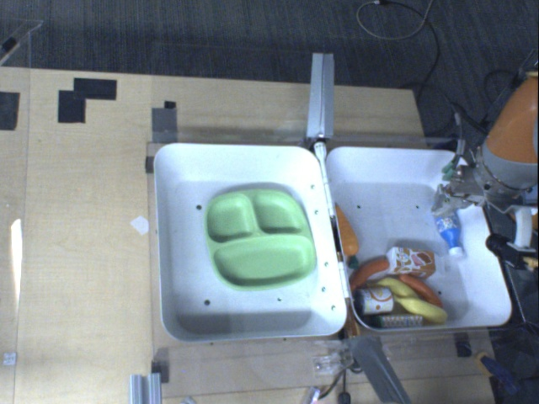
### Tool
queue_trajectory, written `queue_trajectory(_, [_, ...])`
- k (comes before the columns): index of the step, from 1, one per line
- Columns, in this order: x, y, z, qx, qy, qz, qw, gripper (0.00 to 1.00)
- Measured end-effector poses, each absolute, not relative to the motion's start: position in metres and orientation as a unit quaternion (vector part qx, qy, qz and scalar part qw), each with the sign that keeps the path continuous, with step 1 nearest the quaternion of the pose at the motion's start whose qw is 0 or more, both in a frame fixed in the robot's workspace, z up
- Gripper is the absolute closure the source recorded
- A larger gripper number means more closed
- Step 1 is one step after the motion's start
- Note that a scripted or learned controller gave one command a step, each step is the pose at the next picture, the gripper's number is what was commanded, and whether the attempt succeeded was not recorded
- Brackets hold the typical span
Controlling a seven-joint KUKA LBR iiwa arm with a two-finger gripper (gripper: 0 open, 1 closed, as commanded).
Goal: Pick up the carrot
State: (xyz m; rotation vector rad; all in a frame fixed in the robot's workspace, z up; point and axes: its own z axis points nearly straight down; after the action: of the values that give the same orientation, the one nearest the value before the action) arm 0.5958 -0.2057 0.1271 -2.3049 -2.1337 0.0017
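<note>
Beside the divider lies one carrot [345, 236] (orange); one green tray [261, 236] left.

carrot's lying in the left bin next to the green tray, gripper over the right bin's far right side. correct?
Not quite. The carrot lies in the right bin, against its left wall, not in the left bin. The green tray is in the left one. The gripper is over the right bin's far right side, per the camera view.

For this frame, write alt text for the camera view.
The gripper hovers over the right bin, apart from the carrot lying against the bin's left wall. A banana and other items crowd its near corner; the left bin holds a green divided plate.
</note>
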Motion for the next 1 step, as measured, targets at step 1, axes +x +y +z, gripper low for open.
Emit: queue_trajectory(1, [0.6431, -0.2003, 0.1606, -0.813, -0.582, -0.0007, -0.002, 1.0])
